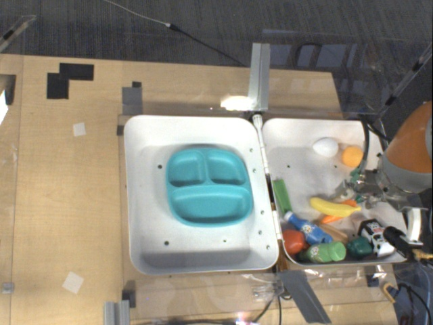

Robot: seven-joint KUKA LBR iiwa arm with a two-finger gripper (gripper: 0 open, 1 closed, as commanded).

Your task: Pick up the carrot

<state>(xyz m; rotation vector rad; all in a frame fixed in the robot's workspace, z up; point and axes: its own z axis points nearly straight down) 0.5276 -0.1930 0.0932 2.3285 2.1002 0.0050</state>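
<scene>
no readable writing; claw [354, 183] by carrot [336, 216]

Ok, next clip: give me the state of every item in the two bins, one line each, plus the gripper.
teal divided plate: upright, flat in the left bin.
carrot: lying in the right bin, mostly under the banana.
banana: lying across the carrot.
white egg: resting near the bin's back wall.
orange ball: resting beside the egg.
green stick: lying along the left wall.
gripper: low over the right bin, by the banana's end.

Wooden bench [61, 202] bears two white bins [139, 202].
</scene>
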